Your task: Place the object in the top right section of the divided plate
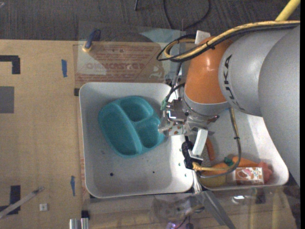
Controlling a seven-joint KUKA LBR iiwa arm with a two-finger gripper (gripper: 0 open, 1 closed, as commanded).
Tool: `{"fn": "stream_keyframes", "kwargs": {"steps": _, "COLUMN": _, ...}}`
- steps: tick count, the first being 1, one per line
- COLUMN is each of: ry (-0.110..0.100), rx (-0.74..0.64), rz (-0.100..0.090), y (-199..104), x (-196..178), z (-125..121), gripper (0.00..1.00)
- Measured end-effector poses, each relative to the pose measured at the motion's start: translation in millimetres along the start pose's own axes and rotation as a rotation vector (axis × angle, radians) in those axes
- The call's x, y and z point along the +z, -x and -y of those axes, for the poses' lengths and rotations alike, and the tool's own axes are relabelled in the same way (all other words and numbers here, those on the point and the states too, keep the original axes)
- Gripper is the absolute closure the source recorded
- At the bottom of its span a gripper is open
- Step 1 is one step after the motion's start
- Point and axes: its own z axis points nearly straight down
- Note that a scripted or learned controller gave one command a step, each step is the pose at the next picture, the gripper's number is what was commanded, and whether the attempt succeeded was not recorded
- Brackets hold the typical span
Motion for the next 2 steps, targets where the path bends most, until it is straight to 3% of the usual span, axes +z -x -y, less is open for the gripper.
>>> {"fn": "stream_keyframes", "kwargs": {"steps": 1, "ry": 0.005, "rx": -0.108, "rz": 0.000, "y": -24.7, "x": -31.0, "z": 21.3, "gripper": 1.00}}
{"fn": "stream_keyframes", "kwargs": {"steps": 2, "ry": 0.005, "rx": -0.106, "rz": 0.000, "y": -23.8, "x": -31.0, "z": 21.0, "gripper": 0.00}}
